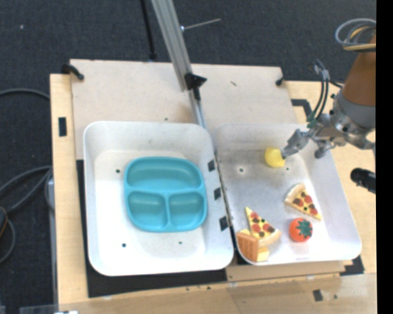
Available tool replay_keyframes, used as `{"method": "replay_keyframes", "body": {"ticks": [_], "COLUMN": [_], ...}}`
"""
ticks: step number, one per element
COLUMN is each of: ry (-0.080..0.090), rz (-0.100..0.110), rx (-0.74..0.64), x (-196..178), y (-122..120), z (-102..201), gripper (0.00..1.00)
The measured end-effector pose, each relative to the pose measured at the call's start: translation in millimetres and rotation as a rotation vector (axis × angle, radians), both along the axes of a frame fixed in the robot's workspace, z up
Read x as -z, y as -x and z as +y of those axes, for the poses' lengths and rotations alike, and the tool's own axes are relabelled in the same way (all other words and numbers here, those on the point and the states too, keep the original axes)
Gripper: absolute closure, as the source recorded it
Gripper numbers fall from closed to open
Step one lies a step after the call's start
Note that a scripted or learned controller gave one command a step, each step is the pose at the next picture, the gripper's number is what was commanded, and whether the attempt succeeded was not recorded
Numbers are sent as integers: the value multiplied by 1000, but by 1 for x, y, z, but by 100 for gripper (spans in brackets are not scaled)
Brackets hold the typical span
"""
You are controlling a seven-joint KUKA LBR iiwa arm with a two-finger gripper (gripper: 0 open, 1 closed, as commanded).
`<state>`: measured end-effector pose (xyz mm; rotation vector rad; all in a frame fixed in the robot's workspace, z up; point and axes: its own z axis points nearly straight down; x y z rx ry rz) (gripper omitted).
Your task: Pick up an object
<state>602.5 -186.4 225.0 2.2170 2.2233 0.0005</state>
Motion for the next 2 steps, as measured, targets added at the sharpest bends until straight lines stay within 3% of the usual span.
{"method": "replay_keyframes", "body": {"ticks": [1, 2], "ry": [0, 0], "rz": [0, 6], "rx": [0, 2], "x": [0, 62], "y": [0, 2], "z": [0, 4], "gripper": [0, 0]}}
